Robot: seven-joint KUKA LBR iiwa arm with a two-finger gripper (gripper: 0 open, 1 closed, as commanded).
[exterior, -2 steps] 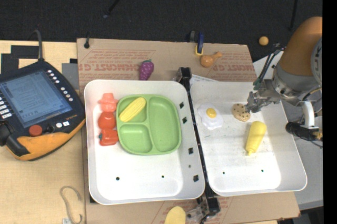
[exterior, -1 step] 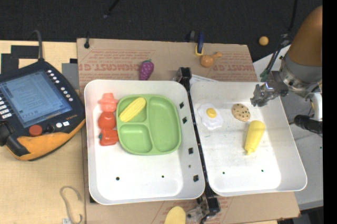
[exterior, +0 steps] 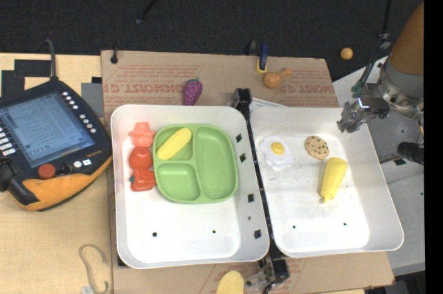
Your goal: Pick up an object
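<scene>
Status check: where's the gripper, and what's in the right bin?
Gripper over right bin's far right rim, nothing visibly held. Fried egg, cookie, yellow bottle lie apart. Nothing blocking.

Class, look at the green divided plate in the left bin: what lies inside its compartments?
The green plate holds a yellow corn cob in its upper-left compartment. The other two compartments show bare green. Whatever is beneath the plate is covered.
</scene>
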